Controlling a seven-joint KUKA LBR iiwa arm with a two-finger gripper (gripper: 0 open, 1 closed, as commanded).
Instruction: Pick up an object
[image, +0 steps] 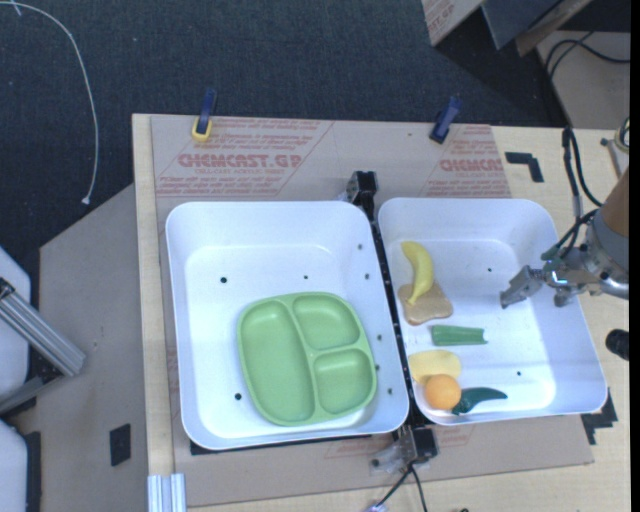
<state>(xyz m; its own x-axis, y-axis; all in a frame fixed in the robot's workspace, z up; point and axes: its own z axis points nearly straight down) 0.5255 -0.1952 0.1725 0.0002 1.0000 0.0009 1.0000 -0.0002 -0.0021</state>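
While the tool (522, 288) is held over the right bin (520, 225), its grip state cannot be told.

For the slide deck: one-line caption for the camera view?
Grey two-finger gripper hovers over right white bin beside yellow banana; green divided plate in left bin.

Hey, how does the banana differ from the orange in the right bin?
The banana is yellow, long and curved; the orange is orange and round. The banana lies toward the bin's far side, the orange near its front edge. The banana looks longer. Both sit along the right bin's left side.
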